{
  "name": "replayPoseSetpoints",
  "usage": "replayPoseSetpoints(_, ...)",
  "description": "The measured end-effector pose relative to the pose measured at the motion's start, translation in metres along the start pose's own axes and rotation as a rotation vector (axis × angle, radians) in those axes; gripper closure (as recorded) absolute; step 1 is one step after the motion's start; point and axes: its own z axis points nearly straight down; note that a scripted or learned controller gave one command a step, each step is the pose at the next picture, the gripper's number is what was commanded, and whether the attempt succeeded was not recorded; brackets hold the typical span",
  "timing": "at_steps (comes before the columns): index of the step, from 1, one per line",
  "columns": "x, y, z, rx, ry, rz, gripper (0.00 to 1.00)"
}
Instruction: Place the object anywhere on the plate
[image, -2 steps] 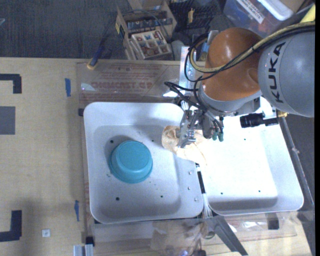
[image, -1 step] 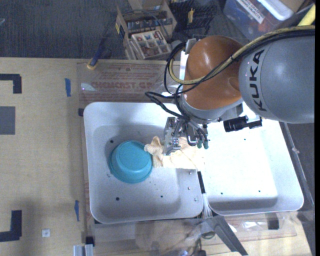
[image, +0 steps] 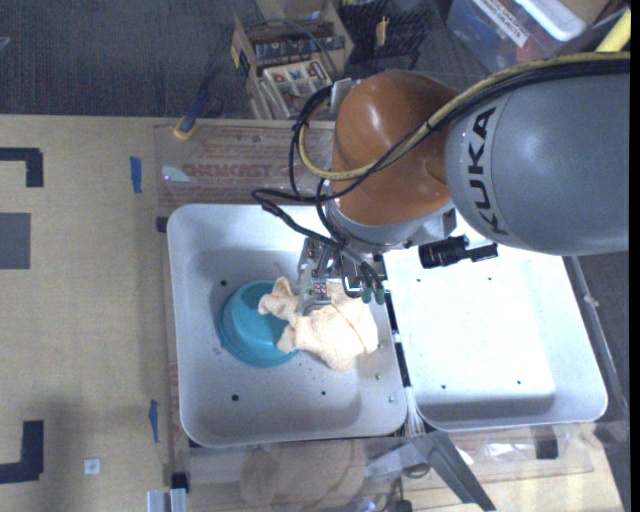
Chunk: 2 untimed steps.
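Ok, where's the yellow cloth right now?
The cloth lies in the left bin, draped partly over the blue plate, right under the gripper.

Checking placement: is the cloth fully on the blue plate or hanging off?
Hanging off. The cloth covers the blue plate only at its right edge; most lies crumpled on the bin floor.

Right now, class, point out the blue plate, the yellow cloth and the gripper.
blue plate (image: 243, 325): camera view, bare left part.
yellow cloth (image: 330, 332): camera view, crumpled middle.
gripper (image: 325, 285): camera view, between fingertips.
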Motion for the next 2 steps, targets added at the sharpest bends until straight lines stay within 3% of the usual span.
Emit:
replayPoseSetpoints(1, 0.0102, 0.0512, 0.0005, 0.0, 0.0, 0.0, 1.0)
replayPoseSetpoints(2, 0.01, 0.0511, 0.0002, 0.0, -0.001, 0.001, 0.0)
